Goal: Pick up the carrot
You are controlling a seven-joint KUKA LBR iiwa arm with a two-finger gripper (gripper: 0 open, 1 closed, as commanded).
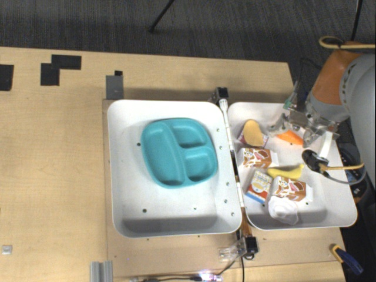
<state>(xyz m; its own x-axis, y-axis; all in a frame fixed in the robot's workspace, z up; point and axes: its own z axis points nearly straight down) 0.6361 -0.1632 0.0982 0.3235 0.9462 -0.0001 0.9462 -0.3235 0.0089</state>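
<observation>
Orange carrot [289, 137] lies at the far side of the right bin [341, 219], just right of a yellow wedge [254, 133]. Directly above it hovers the pincer [298, 124]; whether it is open or closed I cannot tell. Descend straight, straddling the carrot's width, perhaps avoiding the snack packets [257, 157].

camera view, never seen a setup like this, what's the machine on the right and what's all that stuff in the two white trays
One fixed camera looks down at a slant on a wooden bench. The grey and orange machine is a robot arm reaching in from the right; its end effector sits low over the right bin, right beside the orange carrot. Whether it holds the carrot can't be told. That bin also has a banana, a tan piece of toy food and small printed packets. The left bin holds a teal divided plate.
</observation>
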